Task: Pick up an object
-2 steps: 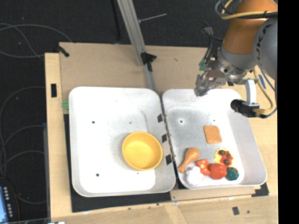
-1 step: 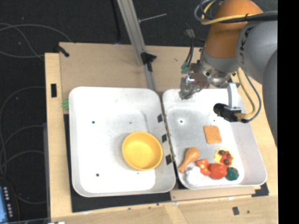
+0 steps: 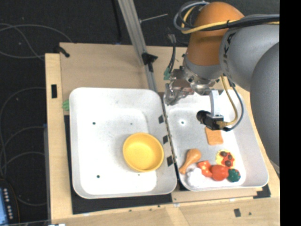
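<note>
Our claw (image 3: pixel 175 94) hangs over the far corner of the right bin (image 3: pixel 256 147), by the divider; we cannot tell how it is set. Nothing sits under it. Just toward the viewer and to the right lies the orange cracker (image 3: pixel 214 136), the likeliest pick. Farther toward the viewer the drumstick (image 3: pixel 189 159) lies slantwise, long axis running toward the near corner, beside the tomato (image 3: pixel 218 172) and broccoli (image 3: pixel 233 175). Across the divider, the left bin (image 3: pixel 94 107) holds a yellow bowl (image 3: pixel 142 152).

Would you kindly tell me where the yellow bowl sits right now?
The yellow bowl sits in the left bin, near its right wall, across from the drumstick.
</note>
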`<state>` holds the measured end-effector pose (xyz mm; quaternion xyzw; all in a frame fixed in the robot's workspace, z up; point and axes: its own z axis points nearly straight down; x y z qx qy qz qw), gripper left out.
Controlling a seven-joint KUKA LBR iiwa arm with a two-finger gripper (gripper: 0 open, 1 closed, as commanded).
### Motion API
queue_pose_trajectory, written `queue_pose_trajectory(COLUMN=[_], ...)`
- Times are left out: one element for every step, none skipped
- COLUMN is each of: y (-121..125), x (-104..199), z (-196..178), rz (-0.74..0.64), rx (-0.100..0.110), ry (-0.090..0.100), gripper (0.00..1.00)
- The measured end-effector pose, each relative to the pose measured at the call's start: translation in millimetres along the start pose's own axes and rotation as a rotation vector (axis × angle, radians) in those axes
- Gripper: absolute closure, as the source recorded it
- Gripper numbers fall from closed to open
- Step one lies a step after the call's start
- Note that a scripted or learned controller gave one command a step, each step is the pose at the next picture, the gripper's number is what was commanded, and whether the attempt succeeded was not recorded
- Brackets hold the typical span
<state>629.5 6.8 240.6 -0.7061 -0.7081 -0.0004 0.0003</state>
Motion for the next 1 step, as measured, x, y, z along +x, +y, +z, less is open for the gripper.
queue_pose_trajectory(y=[-23.2], x=[42.7], z=[-9.5], rz=[-0.001], rx=[0.001], ry=[0.001], gripper=[1.0])
